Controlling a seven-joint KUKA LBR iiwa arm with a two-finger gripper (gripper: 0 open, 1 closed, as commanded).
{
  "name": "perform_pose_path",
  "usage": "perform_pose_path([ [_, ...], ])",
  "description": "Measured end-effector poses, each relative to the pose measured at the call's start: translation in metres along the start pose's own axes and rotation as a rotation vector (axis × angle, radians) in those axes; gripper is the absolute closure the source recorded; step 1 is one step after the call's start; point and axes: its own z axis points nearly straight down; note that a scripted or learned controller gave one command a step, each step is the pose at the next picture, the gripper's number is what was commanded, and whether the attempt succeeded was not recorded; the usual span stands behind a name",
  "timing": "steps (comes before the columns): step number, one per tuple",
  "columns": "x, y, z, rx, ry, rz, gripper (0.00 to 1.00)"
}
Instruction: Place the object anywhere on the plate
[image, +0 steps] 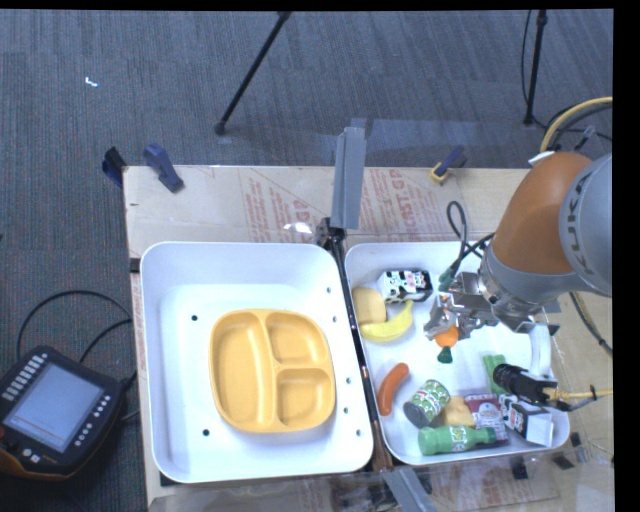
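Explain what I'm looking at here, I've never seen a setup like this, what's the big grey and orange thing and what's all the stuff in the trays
One camera looks down at a slant on a bench. The grey and orange thing is a robot arm reaching in from the right. Its hand hangs over the right bin, right above a small orange object; whether it grips that, I cannot tell. That bin holds toy groceries: a banana, a sausage, a can, a green bottle. The left bin holds a yellow divided plate, where the object should go.

Grey carpet floor (150, 80), tripod legs (252, 70)
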Motion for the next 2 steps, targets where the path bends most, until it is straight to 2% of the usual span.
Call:
perform_pose_path([
  [1, 0.087, 0.025, -0.011, -0.002, -0.003, -0.265, 1.0],
  [2, 0.074, 0.011, -0.011, 0.0, -0.003, -0.275, 1.0],
])
